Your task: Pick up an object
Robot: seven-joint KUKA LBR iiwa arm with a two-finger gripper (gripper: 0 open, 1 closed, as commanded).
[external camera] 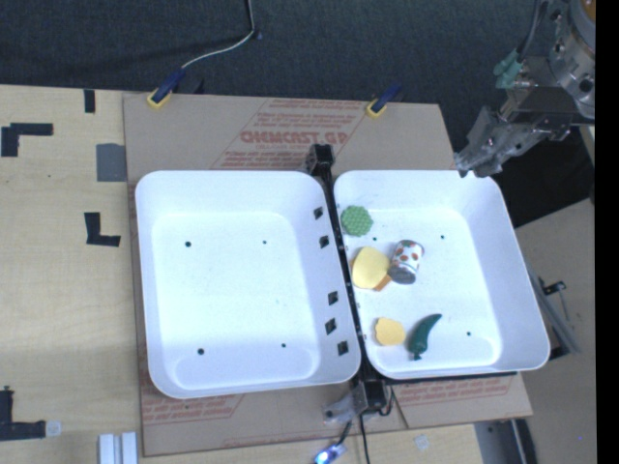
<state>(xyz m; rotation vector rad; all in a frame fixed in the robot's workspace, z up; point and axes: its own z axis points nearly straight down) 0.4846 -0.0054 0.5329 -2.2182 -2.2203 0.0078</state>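
Above the right bin's [503, 259] far corner | hand [474, 165] hovers, holding nothing | finger spread: cannot tell | arm cut off by frame

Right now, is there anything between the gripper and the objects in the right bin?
Nothing visible blocks it. The gripper hangs above the right bin's far right corner; bare floor separates it from the spotted cup.

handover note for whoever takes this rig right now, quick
Gripper: above the right bin's far right corner, carrying nothing.
In the right bin, toward its left side: green round piece, large yellow piece, small spotted cup on its side, small yellow piece, dark green pepper-like piece.
Done: nothing picked.
Left: descend on one object, grip and lift it.
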